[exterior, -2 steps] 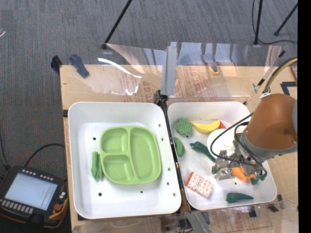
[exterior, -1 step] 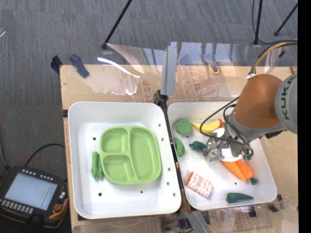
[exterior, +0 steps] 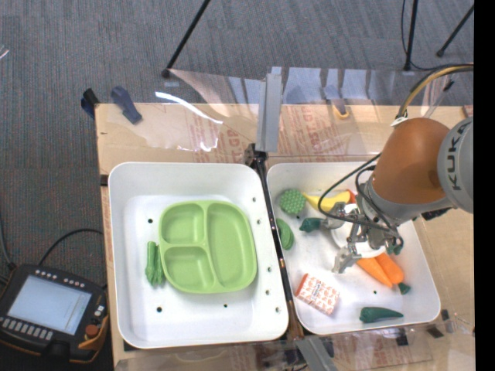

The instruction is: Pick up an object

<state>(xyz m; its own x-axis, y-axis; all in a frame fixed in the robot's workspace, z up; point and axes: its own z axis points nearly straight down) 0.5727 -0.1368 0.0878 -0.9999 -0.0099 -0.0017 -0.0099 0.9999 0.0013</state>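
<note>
In the right bin (exterior: 433, 296) lie several toy foods. Two orange carrots (exterior: 382, 270) rest near the right side, with my gripper (exterior: 357, 255) low over the bin floor just left of them. A yellow banana-like piece (exterior: 328, 201) and a green dimpled ball (exterior: 291, 201) sit at the back. A dark green piece (exterior: 312, 224) lies in front of them, and a green pod (exterior: 286, 234) leans by the left wall. A small white and orange box (exterior: 318, 294) lies at the front, with a dark green pepper (exterior: 380, 314) to its right.
The left bin (exterior: 124, 199) holds a green three-compartment plate (exterior: 207, 246) and a green bean pod (exterior: 153, 263) beside it. A metal post (exterior: 268, 114) stands behind the gap between the bins. A teach pendant (exterior: 48, 311) lies on the floor at lower left.
</note>
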